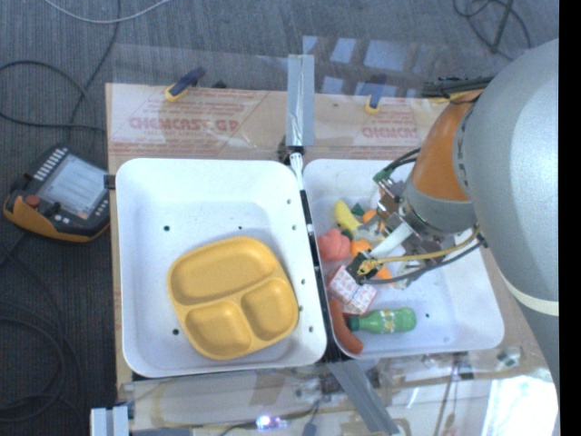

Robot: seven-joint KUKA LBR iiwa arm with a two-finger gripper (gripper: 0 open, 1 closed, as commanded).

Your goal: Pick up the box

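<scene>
A grey carpeted floor (pixel 182 48) is crossed by a thin white cable (pixel 136 14) at the top. The bench (pixel 386 134) is topped by a pale board (pixel 209 125) printed with red lettering, and an orange-and-black handheld pendant (pixel 62 193) is laid on the floor at left.

I've got the box (pixel 352 286) in sight: small, white with red checks (print too fine to read), lying flat and skewed. It sits in the right bin (pixel 454 309), near its left wall.

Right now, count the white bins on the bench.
2. The left bin holds a yellow divided plate; the right bin holds a green bottle and other items.
</scene>
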